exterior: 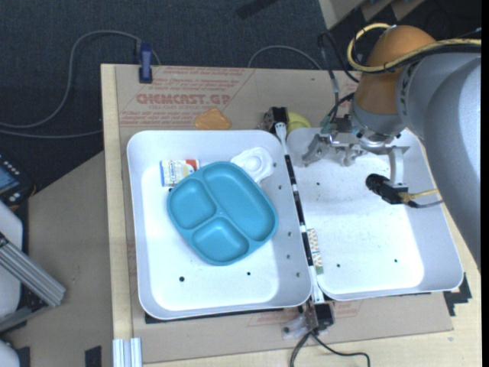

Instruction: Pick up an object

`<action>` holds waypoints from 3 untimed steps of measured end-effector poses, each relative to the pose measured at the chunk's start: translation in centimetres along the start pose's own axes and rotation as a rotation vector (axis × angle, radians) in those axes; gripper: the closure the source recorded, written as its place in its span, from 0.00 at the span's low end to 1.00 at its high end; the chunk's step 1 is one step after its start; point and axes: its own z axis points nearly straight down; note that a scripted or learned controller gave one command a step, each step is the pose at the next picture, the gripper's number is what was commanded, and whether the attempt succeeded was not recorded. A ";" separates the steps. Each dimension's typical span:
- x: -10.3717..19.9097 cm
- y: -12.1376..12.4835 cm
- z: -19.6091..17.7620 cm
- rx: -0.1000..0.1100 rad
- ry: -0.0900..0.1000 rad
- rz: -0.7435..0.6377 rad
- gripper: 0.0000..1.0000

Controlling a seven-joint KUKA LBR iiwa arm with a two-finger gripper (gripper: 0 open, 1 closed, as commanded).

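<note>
A blue divided plate lies in the left bin. A white round cup touches its upper right rim. A small printed packet sits at its upper left. My gripper hangs over the far left corner of the right bin, below the orange wrist band. Its metal fingers are spread open with nothing between them. It is about a hand's width to the right of the white cup, across the divider between the bins.
An orange item and a yellow item lie on the bench behind the bins. A black connector on the arm hangs over the right bin. Cables run across the dark floor at the back.
</note>
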 end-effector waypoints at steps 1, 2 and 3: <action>-0.1 0.0 0.0 0.000 0.000 0.000 0.00; -3.2 0.0 0.0 -0.003 -0.002 0.003 0.00; -3.0 0.0 0.0 -0.003 -0.001 0.001 0.00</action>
